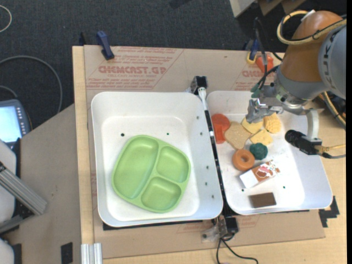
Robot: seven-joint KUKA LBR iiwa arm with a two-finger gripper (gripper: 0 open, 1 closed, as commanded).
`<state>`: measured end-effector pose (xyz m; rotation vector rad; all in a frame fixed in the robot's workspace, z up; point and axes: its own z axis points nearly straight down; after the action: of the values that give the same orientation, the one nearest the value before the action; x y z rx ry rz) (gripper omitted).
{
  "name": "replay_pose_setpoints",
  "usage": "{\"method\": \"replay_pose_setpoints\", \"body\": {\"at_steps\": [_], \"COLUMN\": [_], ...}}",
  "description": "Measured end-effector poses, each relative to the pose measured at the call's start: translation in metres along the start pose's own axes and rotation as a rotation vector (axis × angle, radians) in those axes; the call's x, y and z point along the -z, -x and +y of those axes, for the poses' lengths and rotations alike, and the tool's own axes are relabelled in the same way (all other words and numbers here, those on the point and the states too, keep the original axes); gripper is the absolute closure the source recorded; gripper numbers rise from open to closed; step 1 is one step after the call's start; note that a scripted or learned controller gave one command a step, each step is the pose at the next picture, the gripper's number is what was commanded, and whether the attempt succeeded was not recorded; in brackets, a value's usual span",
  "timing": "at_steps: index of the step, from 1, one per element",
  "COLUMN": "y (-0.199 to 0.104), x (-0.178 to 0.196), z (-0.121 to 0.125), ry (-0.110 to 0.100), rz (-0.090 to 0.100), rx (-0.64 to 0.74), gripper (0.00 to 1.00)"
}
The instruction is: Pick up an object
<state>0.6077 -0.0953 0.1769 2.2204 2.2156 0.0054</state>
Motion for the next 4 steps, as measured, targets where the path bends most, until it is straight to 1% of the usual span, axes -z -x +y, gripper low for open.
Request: {"method": "replay_pose_setpoints", "body": {"at_steps": [1, 2, 3, 4], "y": [0.000, 0.000, 0.016, -0.071], "x": [-0.028, -0.026, -0.095, 0.014], "z": [-0.011, -0.010, -0.069, -0.128], "ry": [-0.011, -0.007, -0.013, 0.001], "rz": [0.002, 0.002, 0.002, 0.006], "rx": [0.002, 0.002, -0.002, 0.009], "gripper": [1.00, 0.00, 0.00, 0.00]}}
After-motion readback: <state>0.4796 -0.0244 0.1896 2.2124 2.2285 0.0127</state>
